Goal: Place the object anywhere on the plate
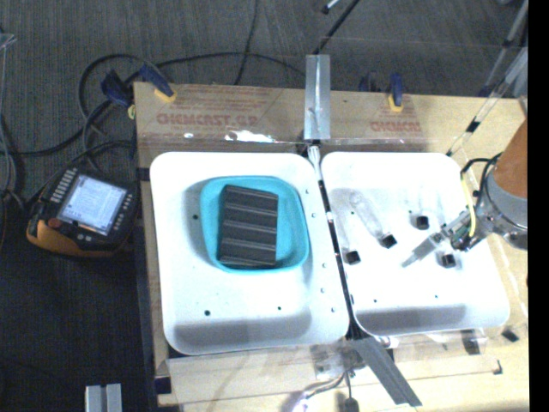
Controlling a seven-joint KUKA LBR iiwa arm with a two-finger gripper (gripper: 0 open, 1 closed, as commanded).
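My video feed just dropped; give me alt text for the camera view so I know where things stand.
A dark ribbed block lies on the blue plate in the left bin. The gripper hovers over the right bin, near a few small black pieces scattered on its floor. A handheld controller sits left of the bench.

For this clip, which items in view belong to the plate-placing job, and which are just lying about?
Part of the job:
- blue plate in the left bin
- dark ridged block lying on that plate
- gripper over the right bin

Just lying about:
- small black pieces in the right bin
- handheld control pendant left of the bench
- blue clamps at the bench's back edge
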